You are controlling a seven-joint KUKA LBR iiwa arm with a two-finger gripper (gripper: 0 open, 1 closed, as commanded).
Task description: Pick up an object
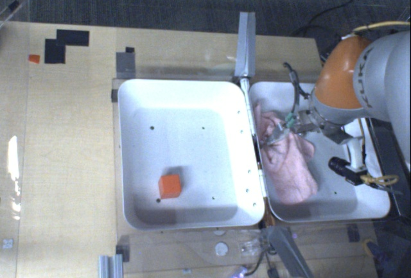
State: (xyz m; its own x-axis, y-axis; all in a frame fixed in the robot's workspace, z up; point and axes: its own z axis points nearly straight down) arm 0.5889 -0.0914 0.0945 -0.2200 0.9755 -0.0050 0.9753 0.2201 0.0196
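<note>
A crumpled pink cloth (pixel 290 160) lies along the left side of the right white bin (pixel 359 206). My gripper (pixel 281 131) is down at the cloth's upper part, touching or just above its folds, with the grey arm and its orange band reaching in from the right. A small orange cube (pixel 170 186) sits alone in the lower left of the left white bin (pixel 192 94), far from the gripper.
A grey metal divider post (pixel 245 45) stands between the bins at the back. Black blocks (pixel 63 44) and a small orange tag (pixel 34 59) lie on the wooden bench at far left. Cables trail over the dark floor at upper right.
</note>
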